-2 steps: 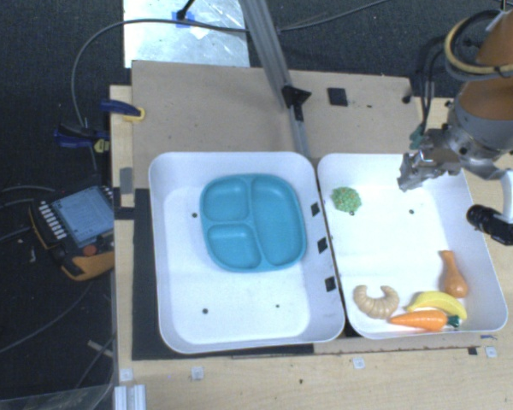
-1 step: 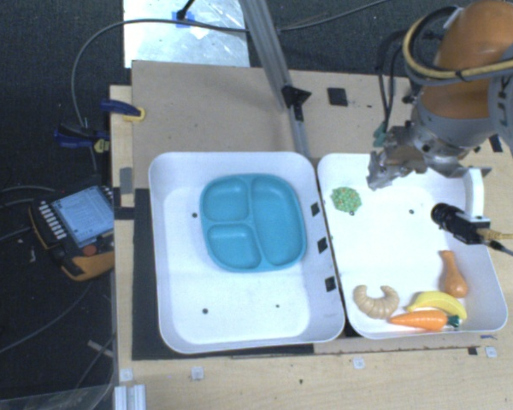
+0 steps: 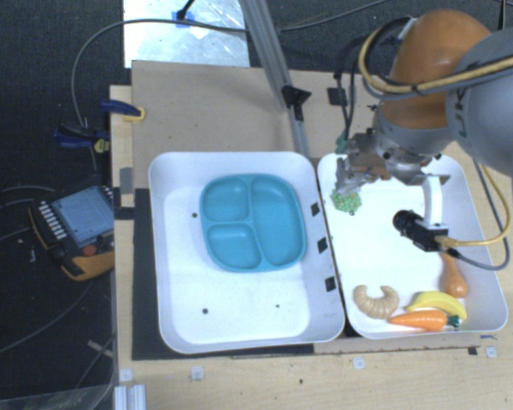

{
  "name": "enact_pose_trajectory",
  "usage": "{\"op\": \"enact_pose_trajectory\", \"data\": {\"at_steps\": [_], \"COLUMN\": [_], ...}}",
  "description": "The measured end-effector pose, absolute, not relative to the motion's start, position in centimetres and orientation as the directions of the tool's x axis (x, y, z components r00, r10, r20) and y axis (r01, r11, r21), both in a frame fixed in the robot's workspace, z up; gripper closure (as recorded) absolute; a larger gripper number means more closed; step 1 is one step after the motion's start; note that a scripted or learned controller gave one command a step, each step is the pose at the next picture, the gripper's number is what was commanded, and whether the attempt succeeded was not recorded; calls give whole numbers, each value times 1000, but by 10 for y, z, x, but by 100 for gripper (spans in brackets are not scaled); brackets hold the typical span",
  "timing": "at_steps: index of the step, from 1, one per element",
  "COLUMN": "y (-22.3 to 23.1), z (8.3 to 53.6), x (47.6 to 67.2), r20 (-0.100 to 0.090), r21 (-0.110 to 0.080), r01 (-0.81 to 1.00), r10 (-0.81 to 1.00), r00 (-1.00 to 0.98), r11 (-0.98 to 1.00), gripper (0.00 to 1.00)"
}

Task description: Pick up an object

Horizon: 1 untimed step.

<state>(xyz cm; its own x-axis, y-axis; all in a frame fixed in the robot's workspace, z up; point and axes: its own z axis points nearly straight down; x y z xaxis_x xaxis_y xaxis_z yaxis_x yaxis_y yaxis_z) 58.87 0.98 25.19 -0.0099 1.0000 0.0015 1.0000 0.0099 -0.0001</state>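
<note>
Tool (image 3: 352,184): over right bin's (image 3: 487,254) far-left corner, green broccoli (image 3: 347,201) directly beneath its tip, touching or nearly; whether clamped on it cannot be told.

Both white bins (image 3: 239,314) look like smooth plastic, faintly glossy. Blue divided plate (image 3: 252,222): matt plastic, smooth. Tabletop (image 3: 205,109): matt brown board, like fibreboard or card. Banana (image 3: 439,302) and carrot (image 3: 421,319): glossy moulded plastic. Croissant (image 3: 376,300): duller, ridged. Arm's orange band (image 3: 436,41): smooth, satin sheen.
</note>
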Motion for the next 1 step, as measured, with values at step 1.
{"op": "enact_pose_trajectory", "data": {"at_steps": [1], "y": [57], "z": [235], "x": [588], "r20": [2], "r21": [0], "r01": [1000], "r10": [1000], "r00": [-10], "r11": [10], "gripper": [100]}}
